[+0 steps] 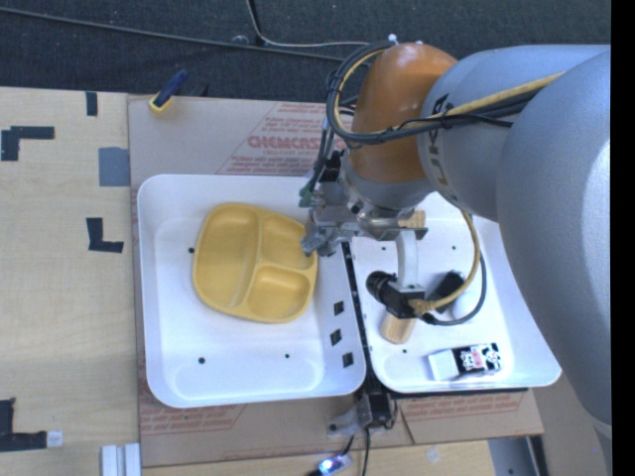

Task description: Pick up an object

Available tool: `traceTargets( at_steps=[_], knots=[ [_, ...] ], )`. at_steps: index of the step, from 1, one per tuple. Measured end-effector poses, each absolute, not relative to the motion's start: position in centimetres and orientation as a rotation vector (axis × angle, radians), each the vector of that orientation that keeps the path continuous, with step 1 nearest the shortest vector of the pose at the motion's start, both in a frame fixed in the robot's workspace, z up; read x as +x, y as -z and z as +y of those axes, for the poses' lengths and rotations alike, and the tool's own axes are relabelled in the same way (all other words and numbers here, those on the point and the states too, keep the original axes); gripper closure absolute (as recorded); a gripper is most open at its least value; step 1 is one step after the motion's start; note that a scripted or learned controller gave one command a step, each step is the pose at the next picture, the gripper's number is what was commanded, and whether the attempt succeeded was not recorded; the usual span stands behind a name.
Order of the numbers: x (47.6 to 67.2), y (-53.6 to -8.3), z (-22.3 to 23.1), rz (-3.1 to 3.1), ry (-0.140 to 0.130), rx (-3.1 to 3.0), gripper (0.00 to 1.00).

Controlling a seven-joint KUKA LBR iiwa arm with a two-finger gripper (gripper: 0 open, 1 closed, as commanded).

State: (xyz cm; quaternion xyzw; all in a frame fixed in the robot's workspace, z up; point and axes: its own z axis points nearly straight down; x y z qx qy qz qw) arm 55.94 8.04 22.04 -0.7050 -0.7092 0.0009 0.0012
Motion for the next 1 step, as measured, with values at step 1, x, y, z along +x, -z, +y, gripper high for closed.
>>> traceTargets(
  at_steps=[1],
  knots=[
    [55.98,-22.06,7.78,-2.223,-0.003,-2.218,0.0]
  ],
)
